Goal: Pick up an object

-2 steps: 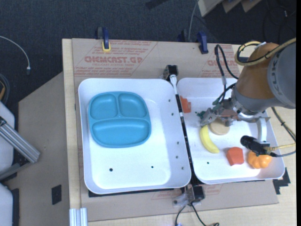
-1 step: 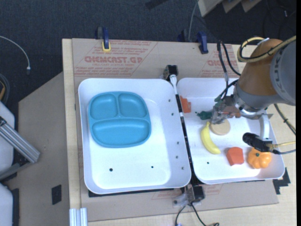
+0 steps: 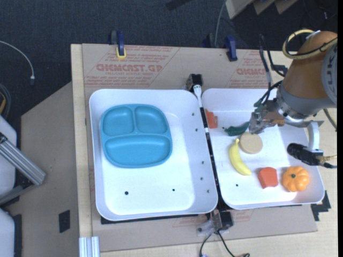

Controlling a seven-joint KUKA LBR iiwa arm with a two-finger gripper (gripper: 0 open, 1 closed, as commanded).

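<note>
Pincer, grip unreadable, hangs above tan disc beside banana.

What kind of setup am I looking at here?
Likely a robot-grasping lab bench: two white bins clamped to a board, toy food like a banana and pumpkin, cables trailing over dark carpet.

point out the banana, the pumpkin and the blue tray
banana (image 3: 238, 158): camera view, middle of its curved body
pumpkin (image 3: 296, 179): camera view, centre of its orange top
blue tray (image 3: 137, 135): camera view, ridge between its compartments
</note>
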